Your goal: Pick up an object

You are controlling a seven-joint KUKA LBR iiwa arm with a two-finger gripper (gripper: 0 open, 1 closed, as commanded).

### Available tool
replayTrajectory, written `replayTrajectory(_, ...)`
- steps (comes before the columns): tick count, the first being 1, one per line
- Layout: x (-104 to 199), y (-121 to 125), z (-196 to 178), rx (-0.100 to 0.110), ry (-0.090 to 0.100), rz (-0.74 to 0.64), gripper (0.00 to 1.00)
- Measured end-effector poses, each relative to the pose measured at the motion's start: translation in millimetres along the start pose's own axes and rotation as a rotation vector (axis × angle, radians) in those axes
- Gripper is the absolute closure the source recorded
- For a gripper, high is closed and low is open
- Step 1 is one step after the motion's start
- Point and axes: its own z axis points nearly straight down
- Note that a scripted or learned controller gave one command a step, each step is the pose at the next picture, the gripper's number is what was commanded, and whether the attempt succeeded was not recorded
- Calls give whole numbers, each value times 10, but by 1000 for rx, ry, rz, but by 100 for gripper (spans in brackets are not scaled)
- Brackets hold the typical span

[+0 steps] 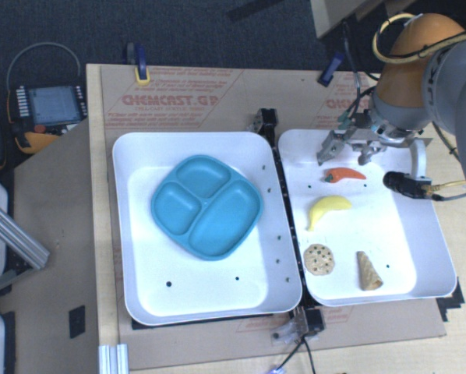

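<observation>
Over rt bin (420, 232), hand (347, 156) spread apart, holding nothing, just above chili pepper (344, 175).

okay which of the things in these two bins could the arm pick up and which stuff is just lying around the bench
For the job: two-finger gripper; orange-red toy chili pepper; yellow toy banana; round speckled cookie; tan cone-shaped piece; blue three-compartment plastic tray.

Lying about: blue-and-yellow clamp; small screen unit.

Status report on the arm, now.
Claw open, spread above the red chili pepper in the right bin, nothing between its fingers. Banana, cookie, cone lie nearer the front, apart. Nothing blocking the pepper.
</observation>
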Motion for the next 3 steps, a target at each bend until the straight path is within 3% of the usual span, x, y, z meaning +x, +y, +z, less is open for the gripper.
replayTrajectory(1,-4,30,405,-11,-5,-2,0)
replayTrajectory(2,3,13,321,-7,-2,0,100)
replayTrajectory(3,35,114,-171,-11,-2,-1,100)
